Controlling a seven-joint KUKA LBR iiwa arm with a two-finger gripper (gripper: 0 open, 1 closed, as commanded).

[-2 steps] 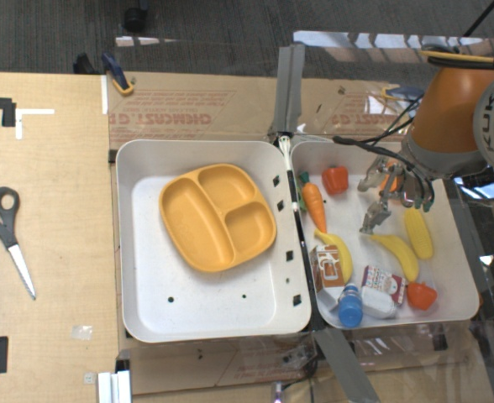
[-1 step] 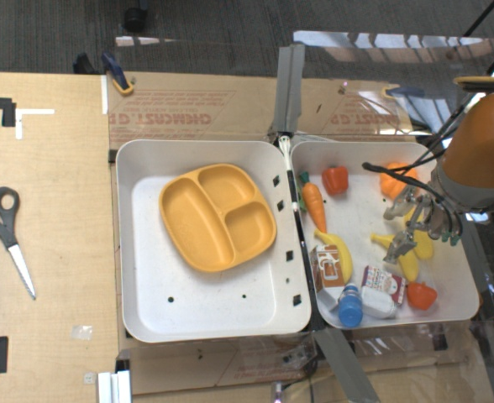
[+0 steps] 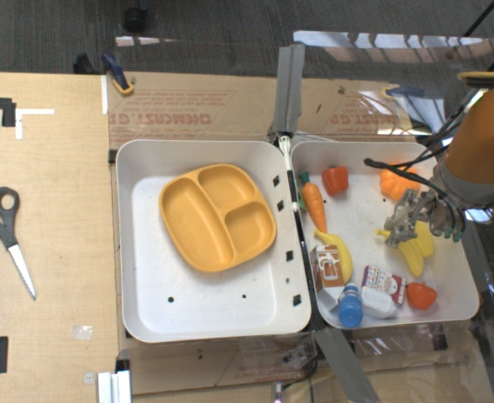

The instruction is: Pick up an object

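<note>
Scissors [image 3: 7,229] are lying at nine o'clock on the wooden counter [image 3: 54,309], well apart from everything the task concerns. Moving right, the left bin [image 3: 129,250] is holding a yellow divided plate [image 3: 218,215] just left of centre. The right bin [image 3: 461,300] is carrying the pickable things: a carrot [image 3: 314,206] and red pepper [image 3: 335,180] toward one o'clock, a banana [image 3: 338,254] and small packet [image 3: 327,269] below them, a blue-capped bottle [image 3: 349,307], a carton [image 3: 381,285] and a red piece [image 3: 421,295] near five o'clock. At three o'clock the hand [image 3: 401,217] is hanging low over a second yellow banana [image 3: 415,250], with an orange toy [image 3: 396,183] just beyond. Whether its fingers are spread or closed cannot be told from this angle, and nothing is visibly held between them. The step appears to be the descent toward a grasp. Next, the hand probably needs to settle around the banana and close before lifting.
</note>
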